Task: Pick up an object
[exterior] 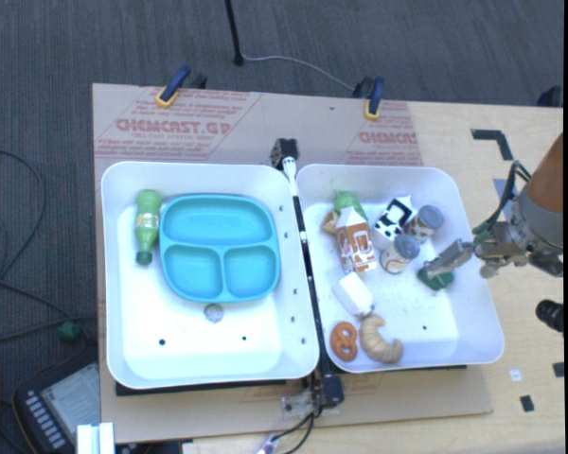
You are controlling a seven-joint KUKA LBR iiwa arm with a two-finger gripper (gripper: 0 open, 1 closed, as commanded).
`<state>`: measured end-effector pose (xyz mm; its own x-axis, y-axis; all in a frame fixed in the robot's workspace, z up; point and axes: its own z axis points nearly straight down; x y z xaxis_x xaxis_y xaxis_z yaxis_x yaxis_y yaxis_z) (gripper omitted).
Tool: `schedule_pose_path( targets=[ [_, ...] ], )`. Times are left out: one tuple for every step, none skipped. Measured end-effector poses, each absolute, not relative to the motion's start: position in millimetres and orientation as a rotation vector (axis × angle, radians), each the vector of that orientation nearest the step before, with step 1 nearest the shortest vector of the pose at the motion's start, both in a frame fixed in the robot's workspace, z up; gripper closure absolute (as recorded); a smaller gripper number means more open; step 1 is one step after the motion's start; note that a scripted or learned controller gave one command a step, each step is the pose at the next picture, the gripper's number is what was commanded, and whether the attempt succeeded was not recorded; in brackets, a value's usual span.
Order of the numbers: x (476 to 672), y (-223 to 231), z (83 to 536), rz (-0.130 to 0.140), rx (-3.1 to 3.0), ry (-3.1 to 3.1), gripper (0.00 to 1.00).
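My gripper (444,266) hangs over the right side of the right bin (473,343), reaching in from the right. Its tip sits just right of a round tan piece (394,262) and a grey-blue cap-like piece (407,247). Nothing is seen held in it. Further left lie an orange-and-white carton (356,243) with a green top (346,200), a black-and-white cow toy (393,218) and a grey round object (430,218). Near the front lie a white block (353,294), a pretzel (343,340) and a croissant (380,340).
The left bin (123,348) holds a blue divided plate (219,247), a green bottle (148,225) along its left wall and a small grey object (213,312). Yellow-and-blue clamps (173,85) (373,98) grip the cardboard base at the back.
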<state>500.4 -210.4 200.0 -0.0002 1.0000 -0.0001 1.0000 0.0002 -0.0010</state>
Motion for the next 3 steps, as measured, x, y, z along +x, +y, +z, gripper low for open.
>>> schedule_pose_path(
  targets=[
    [538.7, -121, 87, -0.006, -2.223, -2.226, 0.00],
    [491.2, -98, 88, -0.007, -2.230, -2.228, 0.00],
    [492.1, -97, 99, -0.009, -2.230, -2.228, 1.00]
  ],
)
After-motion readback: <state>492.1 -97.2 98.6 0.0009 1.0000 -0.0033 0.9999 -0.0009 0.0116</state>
